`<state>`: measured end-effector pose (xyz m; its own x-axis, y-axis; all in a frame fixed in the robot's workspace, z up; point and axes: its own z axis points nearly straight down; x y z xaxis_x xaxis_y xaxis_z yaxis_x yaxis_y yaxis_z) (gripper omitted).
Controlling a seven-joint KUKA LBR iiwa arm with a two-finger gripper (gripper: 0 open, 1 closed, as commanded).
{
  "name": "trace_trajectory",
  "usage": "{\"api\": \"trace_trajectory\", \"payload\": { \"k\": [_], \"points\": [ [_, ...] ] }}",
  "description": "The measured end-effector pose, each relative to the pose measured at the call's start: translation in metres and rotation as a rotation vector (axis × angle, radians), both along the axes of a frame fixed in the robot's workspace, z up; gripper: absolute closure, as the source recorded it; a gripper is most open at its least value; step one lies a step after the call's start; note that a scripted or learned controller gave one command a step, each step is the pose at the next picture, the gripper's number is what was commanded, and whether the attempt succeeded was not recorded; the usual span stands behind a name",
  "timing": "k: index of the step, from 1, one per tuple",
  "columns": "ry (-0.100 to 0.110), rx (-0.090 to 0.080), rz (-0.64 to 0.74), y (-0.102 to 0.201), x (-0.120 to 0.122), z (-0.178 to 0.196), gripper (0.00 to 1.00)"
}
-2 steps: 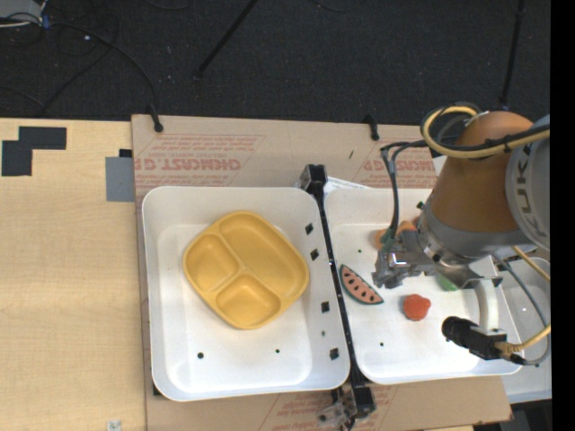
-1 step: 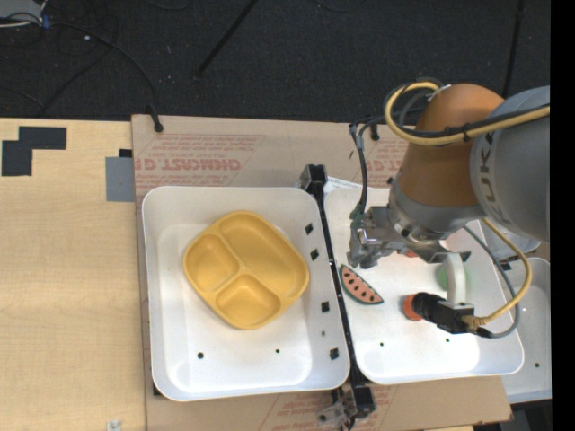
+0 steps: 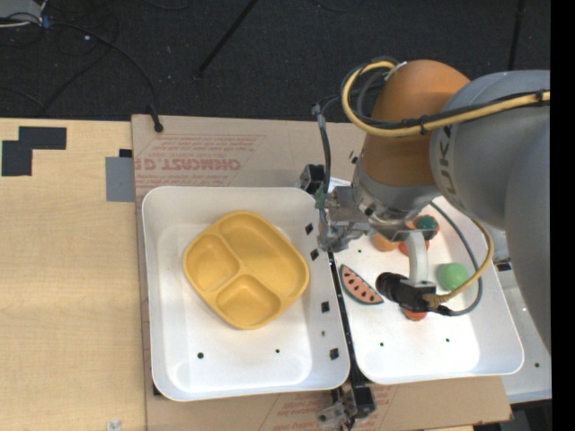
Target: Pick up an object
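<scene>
My gripper (image 3: 335, 232) hangs over the left edge of the right bin (image 3: 467, 353), close to the wall between the two bins. A toy watermelon slice (image 3: 360, 288) lies just below and to the right of it, apart from it. A green ball (image 3: 454, 276) rests further right. An orange piece (image 3: 387, 240) peeks out from under the wrist, and a small red and green item (image 3: 427, 226) sits beside it. Another orange-red piece (image 3: 414, 312) lies near the bin's middle. Nothing shows between the fingers.
The left bin (image 3: 180, 357) holds a yellow divided plate (image 3: 245, 268). The bulky grey and orange arm covers the upper right of the right bin. Bare white floor shows along the front of both bins.
</scene>
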<state>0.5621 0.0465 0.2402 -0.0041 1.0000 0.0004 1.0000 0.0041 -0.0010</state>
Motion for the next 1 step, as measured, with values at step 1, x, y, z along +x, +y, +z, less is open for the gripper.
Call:
{"api": "trace_trajectory", "payload": {
  "k": [1],
  "points": [
    [0.001, 0.001, 0.000, 0.0430, 0.0228, 0.0028, 1.00]
  ]
}}
